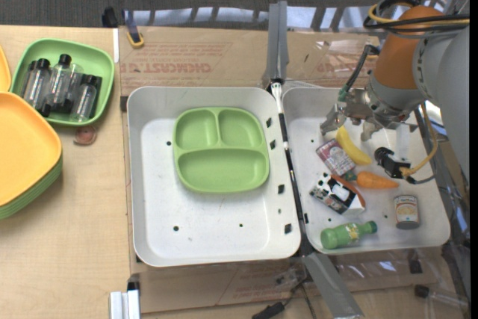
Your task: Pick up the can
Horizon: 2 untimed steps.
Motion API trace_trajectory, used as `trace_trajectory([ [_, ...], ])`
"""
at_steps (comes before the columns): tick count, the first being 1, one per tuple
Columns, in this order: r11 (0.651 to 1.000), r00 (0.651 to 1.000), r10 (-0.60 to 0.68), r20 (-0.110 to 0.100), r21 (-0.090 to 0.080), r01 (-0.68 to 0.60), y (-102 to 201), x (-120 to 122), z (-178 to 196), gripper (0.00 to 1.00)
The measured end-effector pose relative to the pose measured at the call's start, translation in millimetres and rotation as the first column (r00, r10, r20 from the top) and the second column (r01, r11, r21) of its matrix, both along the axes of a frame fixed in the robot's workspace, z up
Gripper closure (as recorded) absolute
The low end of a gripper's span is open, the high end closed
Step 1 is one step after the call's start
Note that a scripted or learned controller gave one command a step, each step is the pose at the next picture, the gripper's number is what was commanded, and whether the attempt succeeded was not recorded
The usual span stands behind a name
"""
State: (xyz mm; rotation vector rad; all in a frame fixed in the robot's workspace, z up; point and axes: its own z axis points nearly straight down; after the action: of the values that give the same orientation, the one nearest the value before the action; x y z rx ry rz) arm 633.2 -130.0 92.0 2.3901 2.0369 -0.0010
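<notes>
Here, label by label:

Can: the small cylindrical tin can with a pale label [406, 211] stands upright near the front right corner of the right shallow white bin [439, 234], apart from everything else in it.

Nearest neighbours: an orange carrot-shaped toy [377, 181] lies just up and left of the can; a green plastic bottle with a white cap [348, 233] lies on its side to the can's left, near the bin's front wall.

Further in the bin: a black and white boxy item [333, 193] sits left of the carrot, a pink and white wrapped packet [334, 156] lies above it, and a yellow banana-shaped toy [352, 146] lies beside the packet.

Jaws: the two-finger metal gripper [351, 124] hangs over the banana at the back of the right bin, well apart from the can; its fingers [331, 124] stand apart with nothing between them.

Arm: the grey arm with the orange band [403, 60] reaches in from the right, with yellow and black cables looping around it.

Left bin: the other shallow white bin [149, 228] holds a light green divided plastic plate [221, 149].

Counter: at the far left of the wooden counter [75, 235] a green square tray [102, 63] carries clear vials with black caps [60, 90], beside a stack of orange plates [26, 153].
</notes>
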Motion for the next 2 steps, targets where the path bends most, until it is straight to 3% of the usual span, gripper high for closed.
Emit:
trace_trajectory([
  [2, 1.0, 1.0, 0.0, 0.0, 0.0, 0.0, 0.0, 0.0, 0.0, 0.0],
])
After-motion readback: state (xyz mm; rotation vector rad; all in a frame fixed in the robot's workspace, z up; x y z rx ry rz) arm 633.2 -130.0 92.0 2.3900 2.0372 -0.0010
